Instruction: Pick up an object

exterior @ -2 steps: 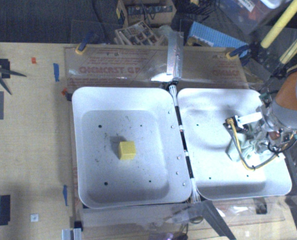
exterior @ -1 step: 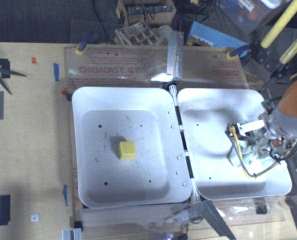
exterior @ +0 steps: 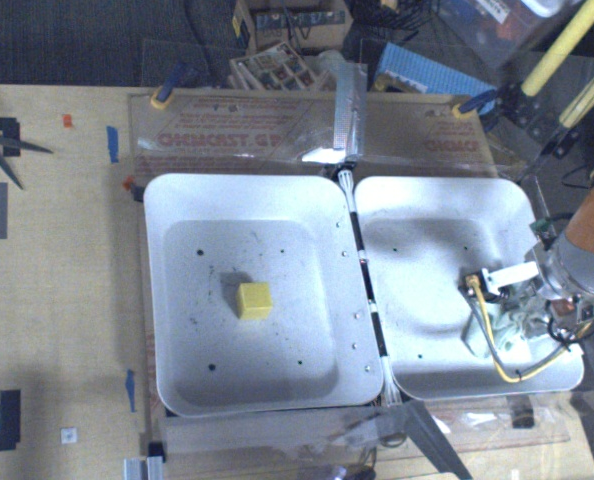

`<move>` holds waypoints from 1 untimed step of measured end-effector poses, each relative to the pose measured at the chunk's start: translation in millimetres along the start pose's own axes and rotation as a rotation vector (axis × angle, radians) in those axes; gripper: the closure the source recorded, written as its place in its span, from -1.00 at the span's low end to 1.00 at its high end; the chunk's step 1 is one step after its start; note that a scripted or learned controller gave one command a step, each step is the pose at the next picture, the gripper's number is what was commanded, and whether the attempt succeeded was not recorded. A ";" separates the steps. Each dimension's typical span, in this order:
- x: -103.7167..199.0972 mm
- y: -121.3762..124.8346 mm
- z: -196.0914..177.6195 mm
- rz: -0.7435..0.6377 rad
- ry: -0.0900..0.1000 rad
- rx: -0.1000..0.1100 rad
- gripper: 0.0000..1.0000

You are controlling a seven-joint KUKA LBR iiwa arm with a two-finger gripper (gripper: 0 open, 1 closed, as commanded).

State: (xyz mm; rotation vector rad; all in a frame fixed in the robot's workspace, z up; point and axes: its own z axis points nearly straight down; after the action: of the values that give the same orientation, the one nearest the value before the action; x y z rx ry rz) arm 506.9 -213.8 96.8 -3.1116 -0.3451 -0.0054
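Note:
A small yellow block lies near the middle of the left white bin, alone on the bin floor. My gripper hangs low over the right part of the right white bin, far from the block. It is seen from above, with a yellow cable looping under it and its wrist coming in from the right edge. Nothing shows between its fingers.
A metal divider strip runs between the two bins. A clear plastic sheet lies behind the bins, with blue clamps at its corners. Cables and boxes crowd the back of the bench.

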 end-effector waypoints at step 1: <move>2.5 1.4 5.4 0.015 0.005 0.002 1.00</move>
State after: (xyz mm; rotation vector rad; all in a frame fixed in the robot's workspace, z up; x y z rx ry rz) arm 509.7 -214.5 91.5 -3.1119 -0.3209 -0.0127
